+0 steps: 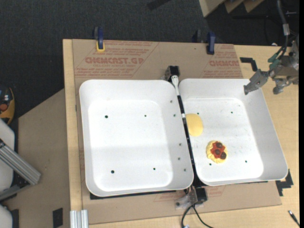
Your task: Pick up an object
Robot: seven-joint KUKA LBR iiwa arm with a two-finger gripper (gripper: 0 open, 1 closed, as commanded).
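Observation:
Two objects lie in the right bin (266, 122). A plain yellow round piece (194, 125) rests against the bin's left wall, by the divider. A yellow piece with red and dark spots on top (216, 151) lies a little lower and to the right of it. My gripper (264, 85) hangs over the right bin's far right corner, well away from both objects. Its two fingers are spread open with nothing between them.
The left bin (95, 127) sits beside the right one on a cardboard sheet (118, 58) held by two blue clamps at the back. A black bracket (172, 72) joins the bins at the far end, and cables run out at the near edge.

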